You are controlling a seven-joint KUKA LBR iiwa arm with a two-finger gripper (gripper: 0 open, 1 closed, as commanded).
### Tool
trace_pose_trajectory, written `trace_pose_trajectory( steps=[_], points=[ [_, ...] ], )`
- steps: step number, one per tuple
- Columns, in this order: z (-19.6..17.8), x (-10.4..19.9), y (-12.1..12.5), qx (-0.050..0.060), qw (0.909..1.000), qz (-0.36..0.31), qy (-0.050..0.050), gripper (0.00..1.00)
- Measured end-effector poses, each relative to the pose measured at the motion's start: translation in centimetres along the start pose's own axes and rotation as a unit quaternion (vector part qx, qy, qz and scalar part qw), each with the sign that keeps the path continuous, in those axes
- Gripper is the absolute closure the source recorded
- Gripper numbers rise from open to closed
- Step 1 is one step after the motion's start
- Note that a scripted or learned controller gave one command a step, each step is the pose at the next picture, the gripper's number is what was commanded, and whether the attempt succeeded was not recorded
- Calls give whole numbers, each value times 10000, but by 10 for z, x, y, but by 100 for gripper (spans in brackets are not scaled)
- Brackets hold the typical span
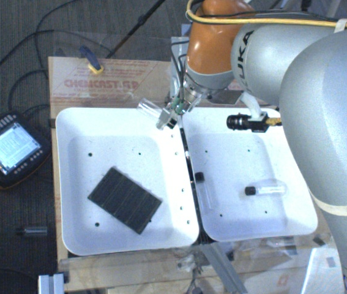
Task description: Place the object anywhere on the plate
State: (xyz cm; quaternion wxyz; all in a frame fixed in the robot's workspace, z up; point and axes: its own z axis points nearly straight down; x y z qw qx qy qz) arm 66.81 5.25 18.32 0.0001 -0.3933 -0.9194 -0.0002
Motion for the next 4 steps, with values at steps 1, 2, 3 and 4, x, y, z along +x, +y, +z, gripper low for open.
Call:
trace_pose_trajectory(
  steps=[1, 2, 3, 4],
  points=[
    [-31, 86, 55, -5, 9979, -640, 0, 100],
    [-89, 114, 82, -17, 9334, -3588, -5, 100],
    [-214, 119, 101, -17, 8792, -4764, -15, 100],
    [-223, 120, 103, -47, 8787, -4773, -13, 100]
  ],
)
